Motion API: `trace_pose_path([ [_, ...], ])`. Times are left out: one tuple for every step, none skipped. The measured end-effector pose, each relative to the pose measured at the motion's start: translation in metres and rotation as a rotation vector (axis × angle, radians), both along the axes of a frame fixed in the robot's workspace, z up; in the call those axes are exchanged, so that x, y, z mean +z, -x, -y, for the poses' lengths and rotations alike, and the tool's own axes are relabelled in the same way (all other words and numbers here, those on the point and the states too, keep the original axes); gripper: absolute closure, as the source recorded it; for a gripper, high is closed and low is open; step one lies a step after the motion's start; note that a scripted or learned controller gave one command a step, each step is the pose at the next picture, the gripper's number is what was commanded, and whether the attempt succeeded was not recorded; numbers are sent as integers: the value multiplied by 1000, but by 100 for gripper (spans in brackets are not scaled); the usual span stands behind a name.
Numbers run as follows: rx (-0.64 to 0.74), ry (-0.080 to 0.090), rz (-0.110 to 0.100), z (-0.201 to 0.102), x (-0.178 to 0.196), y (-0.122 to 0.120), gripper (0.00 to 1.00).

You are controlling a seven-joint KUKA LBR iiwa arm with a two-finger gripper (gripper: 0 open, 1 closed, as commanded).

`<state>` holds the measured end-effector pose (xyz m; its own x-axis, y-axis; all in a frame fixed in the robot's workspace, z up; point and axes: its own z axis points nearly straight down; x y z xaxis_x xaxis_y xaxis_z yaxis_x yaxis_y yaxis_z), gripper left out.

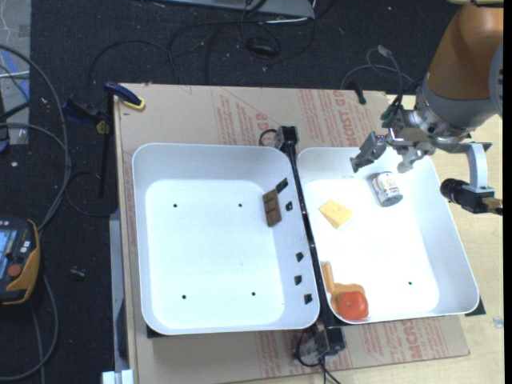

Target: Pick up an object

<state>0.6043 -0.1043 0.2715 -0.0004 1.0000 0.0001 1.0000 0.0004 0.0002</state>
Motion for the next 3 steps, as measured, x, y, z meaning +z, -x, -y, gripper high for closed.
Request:
trace_pose_path([
  [-2, 0, -3, 40, -34, -49, 0],
  [-1, 0, -2, 46, -56, -54, 0],
  [13, -1, -3, 21, -96, -54, 0],
])
